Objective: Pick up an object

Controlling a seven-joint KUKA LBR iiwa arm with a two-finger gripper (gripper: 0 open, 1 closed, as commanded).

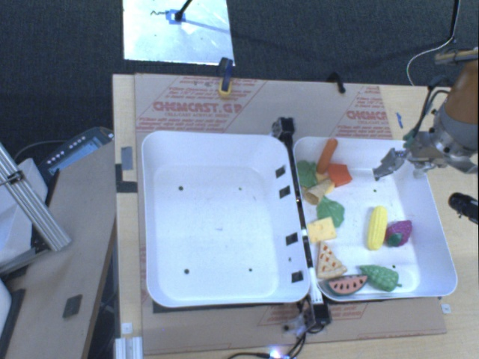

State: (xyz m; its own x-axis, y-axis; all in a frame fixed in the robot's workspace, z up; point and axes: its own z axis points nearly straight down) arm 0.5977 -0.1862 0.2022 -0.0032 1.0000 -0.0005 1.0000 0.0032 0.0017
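The right bin (438, 249) holds several toy foods. An orange carrot (327, 154) and a red-orange piece (340, 174) lie at its far left, beside a green leafy piece (307, 175). A yellow corn cob (377, 226) and a purple piece (398, 232) sit in the middle. A pizza slice (328, 261), a watermelon slice (347, 283) and a green pepper (380, 276) lie along the near edge. My gripper (403, 164) hangs over the bin's far right part, above and apart from the corn, open with nothing between its fingers.
The left bin (217, 144) stands beside the right one, with a black divider rail (293, 200) between them. A yellow block (322, 230) and a green piece (329, 212) lie near the rail. Cardboard (202, 103) lines the bench under the bins.
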